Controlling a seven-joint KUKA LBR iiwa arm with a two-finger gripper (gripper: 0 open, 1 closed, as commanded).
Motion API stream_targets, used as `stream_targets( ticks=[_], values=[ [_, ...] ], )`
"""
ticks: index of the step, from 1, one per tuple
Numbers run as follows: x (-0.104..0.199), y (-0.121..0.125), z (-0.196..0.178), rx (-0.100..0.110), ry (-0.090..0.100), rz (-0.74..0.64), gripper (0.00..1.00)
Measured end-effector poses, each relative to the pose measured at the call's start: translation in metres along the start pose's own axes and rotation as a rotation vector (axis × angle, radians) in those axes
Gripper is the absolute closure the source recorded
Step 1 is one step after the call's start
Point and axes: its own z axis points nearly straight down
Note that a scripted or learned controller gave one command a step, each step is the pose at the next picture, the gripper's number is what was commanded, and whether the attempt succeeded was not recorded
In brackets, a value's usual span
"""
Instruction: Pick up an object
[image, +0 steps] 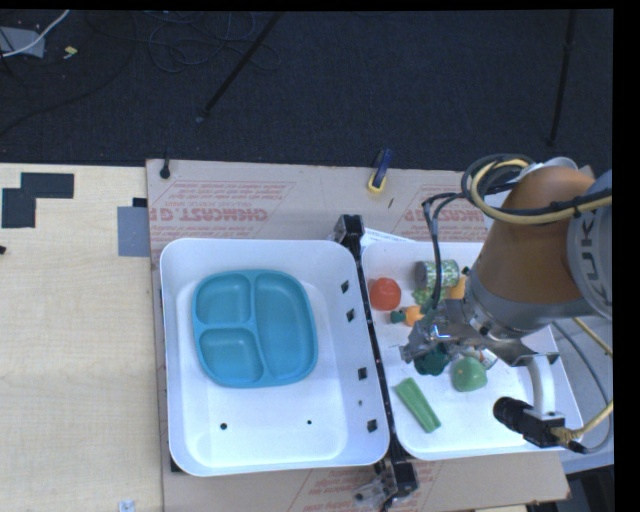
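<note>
My gripper (428, 345) reaches down into the right bin (480, 440), near its middle. Right under it lies a small dark green thing (432, 364), touching or almost touching the gripper; I cannot tell which. A light green rounded thing (467, 375) lies just right of that. A flat green block (416, 404) lies on the bin floor in front of the gripper. A red-orange ball-like thing (385, 293) sits to the upper left. A green-labelled can (437, 274) lies at the back, with a small orange piece (412, 315) near it.
The left bin (190, 420) holds a blue divided plate (254, 327). A black divider (362, 330) runs between the two bins. The arm's orange band (535, 240) hangs over the right bin's back right part and hides it.
</note>
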Motion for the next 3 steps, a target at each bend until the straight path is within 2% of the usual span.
stream_targets(
  ticks=[1,2,3],
  values=[
    [-0.001,0.002,0.005,0.000,-0.001,0.002,1.00],
    [0.009,0.019,0.001,-0.003,-0.001,0.000,1.00],
    [-0.002,0.003,-0.003,-0.001,-0.001,0.002,1.00]
  ],
)
